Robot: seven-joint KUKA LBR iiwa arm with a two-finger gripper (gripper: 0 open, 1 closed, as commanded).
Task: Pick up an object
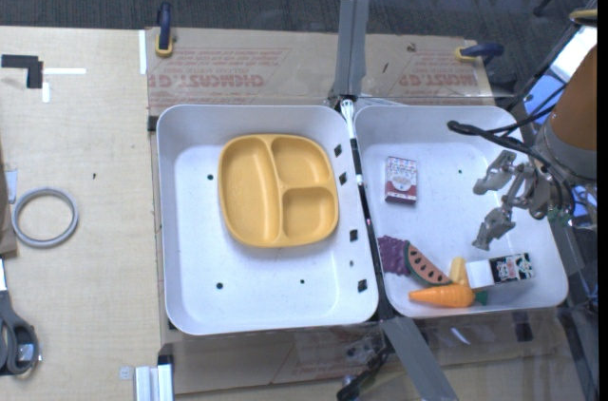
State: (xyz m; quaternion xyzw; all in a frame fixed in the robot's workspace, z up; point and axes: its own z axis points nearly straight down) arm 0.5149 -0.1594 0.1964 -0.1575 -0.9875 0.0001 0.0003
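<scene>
A: Now, where is my end effector (493, 205)?

B: Over the right bin (432, 122), fingers apart and empty, because the carrot (442, 296) lies near the front wall, beside the watermelon slice (424, 266).

Arm enters from right, gripper (494, 202) pointing left, fingers spread, holding nothing

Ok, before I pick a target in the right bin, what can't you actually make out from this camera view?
- Small red box: print too small to read.
- Black-and-white pack: label too small to read.
- Yellow item behind the toy carrot: partly covered, identity unclear.
- Purple item beside the watermelon slice: partly overlapped, shape unclear.
- Gripper: height above the right bin not readable at this slant.
- Arm: cut off by the right edge.
</scene>
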